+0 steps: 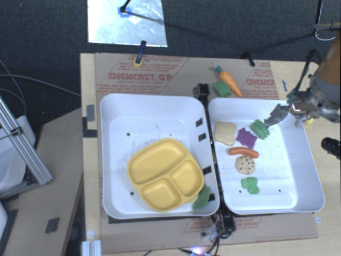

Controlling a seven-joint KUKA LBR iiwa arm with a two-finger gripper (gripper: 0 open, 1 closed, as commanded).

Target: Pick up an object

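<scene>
My gripper (270, 119) reaches in from the right over the back of the right bin (303, 159). Its tip lies right against a small green toy (259, 128); whether it grips the toy I cannot tell. In the same bin, left of and below the toy, lie a purple piece (246, 137), a beige bread slice (225, 133), an orange sausage (243, 152), a speckled cookie (245, 166) and a green broccoli piece (249, 185).
The left bin (122, 111) holds a yellow divided plate (165, 174) and a green leafy piece (202, 197) at its front right corner. Behind the bins, on the cardboard, lie a toy carrot (230, 81) beside a green piece (222, 88), and a blue-and-yellow clip (139, 55).
</scene>
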